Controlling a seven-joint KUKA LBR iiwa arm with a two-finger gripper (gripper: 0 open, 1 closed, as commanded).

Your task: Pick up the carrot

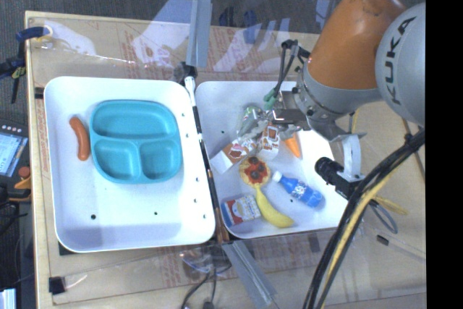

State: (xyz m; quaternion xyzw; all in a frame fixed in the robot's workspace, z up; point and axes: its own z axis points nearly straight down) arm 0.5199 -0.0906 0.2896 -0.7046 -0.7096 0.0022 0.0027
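Over the right bin (329,221) the gripper (283,128) hung low among the clutter; whether it was parted or closed, cannot tell; carrot (292,146) lay just beside it, partly hidden under the wrist, near snack packets (249,145); approach seemingly aimed there.

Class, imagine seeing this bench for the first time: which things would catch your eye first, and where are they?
The big grey and orange arm looms over the right bin. In the left bin sits a bright blue divided tray with a sausage beside it. The right bin holds a jumble: a banana, a bottle, an orange carrot.
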